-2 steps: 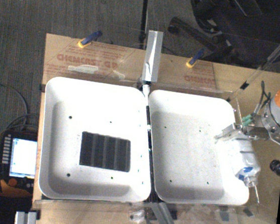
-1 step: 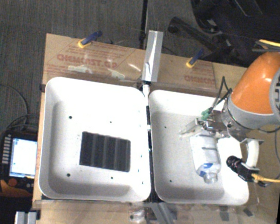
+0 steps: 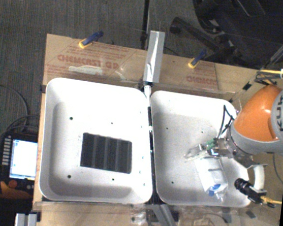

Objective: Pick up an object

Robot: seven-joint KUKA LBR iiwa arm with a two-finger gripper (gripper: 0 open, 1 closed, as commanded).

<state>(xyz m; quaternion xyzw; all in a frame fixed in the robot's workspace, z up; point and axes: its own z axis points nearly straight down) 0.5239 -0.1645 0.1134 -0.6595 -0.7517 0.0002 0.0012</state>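
Observation:
A clear plastic packet (image 3: 211,176) with a blue patch at its lower end lies in the right bin (image 3: 181,120), near the front right corner. My gripper (image 3: 202,150) hangs low over the right bin, just above and to the left of the packet's upper end, and looks close to it or touching it. The grey arm with its orange band (image 3: 255,121) reaches in from the right above the bin's right wall. A dark ridged rectangular block (image 3: 107,153) lies flat in the middle of the left bin (image 3: 66,100).
The two bins meet at a raised divider (image 3: 150,136). A metal post (image 3: 153,60) stands behind them, and clamps hold the brown board (image 3: 96,61). A black cable end (image 3: 245,187) hangs at the right bin's front right.

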